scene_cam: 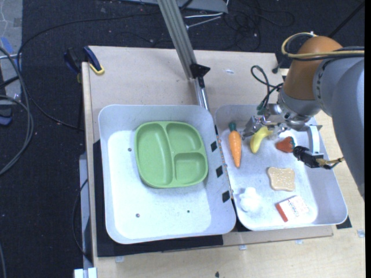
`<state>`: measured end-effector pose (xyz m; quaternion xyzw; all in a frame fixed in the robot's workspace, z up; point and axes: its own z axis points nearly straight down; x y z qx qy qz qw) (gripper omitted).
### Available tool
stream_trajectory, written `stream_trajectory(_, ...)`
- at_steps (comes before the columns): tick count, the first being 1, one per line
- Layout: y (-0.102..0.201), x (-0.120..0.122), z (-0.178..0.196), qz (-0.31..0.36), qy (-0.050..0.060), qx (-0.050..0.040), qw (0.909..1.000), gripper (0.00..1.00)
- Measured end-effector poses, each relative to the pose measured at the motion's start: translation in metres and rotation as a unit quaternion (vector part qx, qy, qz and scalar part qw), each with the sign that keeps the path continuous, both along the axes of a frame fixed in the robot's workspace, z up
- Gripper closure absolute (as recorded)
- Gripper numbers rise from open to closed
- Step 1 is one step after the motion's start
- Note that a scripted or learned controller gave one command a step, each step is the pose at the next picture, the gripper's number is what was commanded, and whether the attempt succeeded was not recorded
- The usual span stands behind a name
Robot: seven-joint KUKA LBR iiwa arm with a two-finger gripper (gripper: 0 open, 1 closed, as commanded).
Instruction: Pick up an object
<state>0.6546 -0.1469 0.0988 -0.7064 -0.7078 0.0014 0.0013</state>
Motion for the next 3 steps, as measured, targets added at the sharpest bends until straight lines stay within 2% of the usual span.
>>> stream_trajectory(1, -0.001, 0.000, 0.013, 0.000, 0.001, -0.0003, 1.0000, 1.00)
stream_trajectory(2, -0.005, -0.005, 0.074, -0.002, -0.005, -0.0008, 1.0000, 1.00)
stream_trajectory(3, -0.005, -0.004, 0.128, 0.000, -0.005, -0.0007, 1.0000, 1.00)
